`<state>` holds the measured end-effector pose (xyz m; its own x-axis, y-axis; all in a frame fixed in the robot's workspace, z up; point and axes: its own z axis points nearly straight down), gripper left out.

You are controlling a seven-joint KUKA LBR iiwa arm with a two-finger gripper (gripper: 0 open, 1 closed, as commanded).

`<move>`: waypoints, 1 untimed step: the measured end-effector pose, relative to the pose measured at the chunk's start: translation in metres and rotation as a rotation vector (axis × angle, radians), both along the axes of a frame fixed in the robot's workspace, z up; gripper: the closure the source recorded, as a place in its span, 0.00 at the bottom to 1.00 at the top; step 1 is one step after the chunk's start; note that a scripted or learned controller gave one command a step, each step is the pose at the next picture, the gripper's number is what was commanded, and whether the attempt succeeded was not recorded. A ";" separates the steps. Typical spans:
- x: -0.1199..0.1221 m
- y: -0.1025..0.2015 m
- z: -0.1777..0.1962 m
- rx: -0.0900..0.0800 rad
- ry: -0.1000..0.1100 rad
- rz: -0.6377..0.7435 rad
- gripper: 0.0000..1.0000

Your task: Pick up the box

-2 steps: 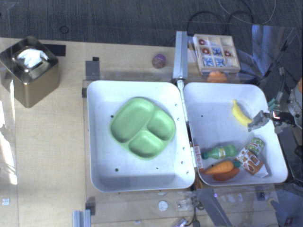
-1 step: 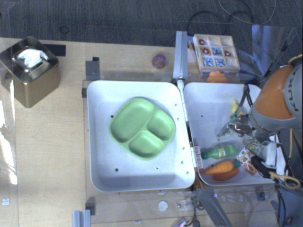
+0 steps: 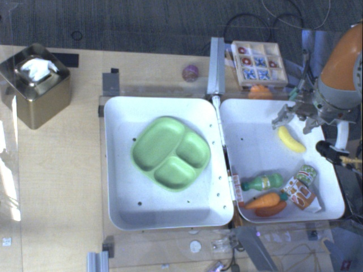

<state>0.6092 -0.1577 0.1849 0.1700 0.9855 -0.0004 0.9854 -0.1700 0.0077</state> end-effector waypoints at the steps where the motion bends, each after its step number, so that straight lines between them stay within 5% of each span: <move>1: -0.009 0.069 -0.094 0.002 0.001 -0.116 0.00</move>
<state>0.6001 -0.0884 0.0906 0.2825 0.9593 0.0018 0.9592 -0.2825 0.0064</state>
